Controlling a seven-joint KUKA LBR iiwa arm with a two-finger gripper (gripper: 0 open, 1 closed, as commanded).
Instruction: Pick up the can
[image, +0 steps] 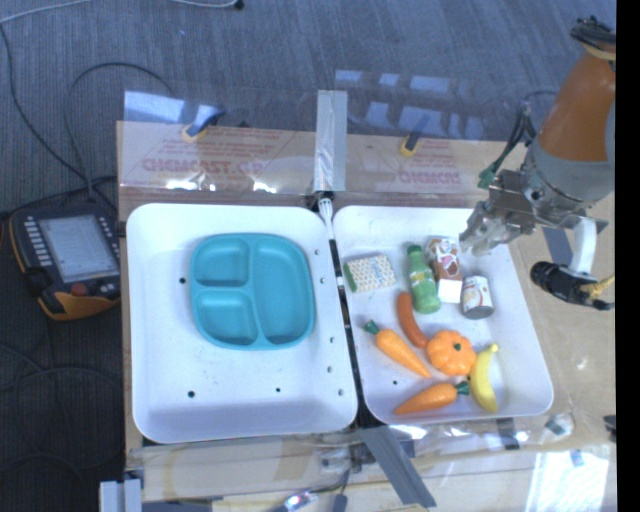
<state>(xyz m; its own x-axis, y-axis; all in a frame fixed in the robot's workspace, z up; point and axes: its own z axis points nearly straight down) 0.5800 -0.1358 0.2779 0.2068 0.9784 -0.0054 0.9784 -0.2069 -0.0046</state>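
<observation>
Can: the can (476, 296) lies tilted on its side in the right bin (535, 340), near that bin's right wall, with a small white block (450, 291) touching its left side.
Neighbours: a green bottle (422, 280) stands just left of the block, a printed pouch (442, 257) sits above and left of the can, and a pumpkin (450, 352) and a banana (484, 378) lie below it (near, but apart from it).
Step in hand: judged from the layout, the approach to the can; nothing is grasped yet.
Doing it well: the gripper (484, 232) would best come down centred on the can, with its fingers across the can's short width, not along its length, so the round body does not roll out.
Care: the block and the pouch crowd the can's left, so the finger on that side needs room to slip in; the right wall limits the other finger.
Arm: the arm (580, 120) reaches in from the right, its orange band above the wrist, the wrist angled down and leftward over the bin's upper right corner.
Gripper: it hangs above and slightly right of the can, beside the pouch, apart from both.
Jaws: cannot tell whether wide or narrow (the fingertips blur against the white bin).
Left bin: the left bin (150, 330) holds a blue tray (250, 290), well apart from the work.
</observation>
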